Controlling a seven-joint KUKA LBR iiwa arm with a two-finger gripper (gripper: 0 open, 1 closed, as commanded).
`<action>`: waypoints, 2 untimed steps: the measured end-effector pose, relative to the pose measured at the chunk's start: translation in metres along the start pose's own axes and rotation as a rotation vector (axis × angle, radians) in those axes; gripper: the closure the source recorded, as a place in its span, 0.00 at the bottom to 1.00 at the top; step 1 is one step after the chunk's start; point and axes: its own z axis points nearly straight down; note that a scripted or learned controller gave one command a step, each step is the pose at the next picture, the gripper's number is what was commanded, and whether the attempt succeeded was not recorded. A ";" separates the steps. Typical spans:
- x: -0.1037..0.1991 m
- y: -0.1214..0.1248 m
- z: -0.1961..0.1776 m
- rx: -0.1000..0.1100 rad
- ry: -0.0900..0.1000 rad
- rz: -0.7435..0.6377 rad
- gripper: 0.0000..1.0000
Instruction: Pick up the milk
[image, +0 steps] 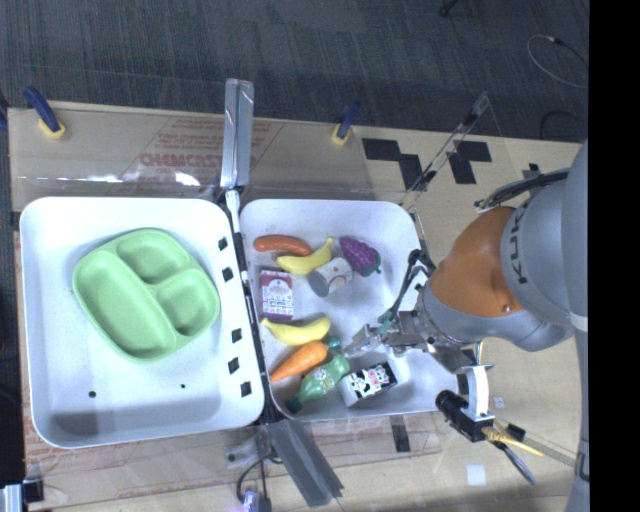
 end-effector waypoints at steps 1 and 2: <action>-0.006 0.000 0.009 -0.001 0.002 -0.089 0.00; -0.005 0.000 -0.015 -0.003 -0.001 -0.114 0.00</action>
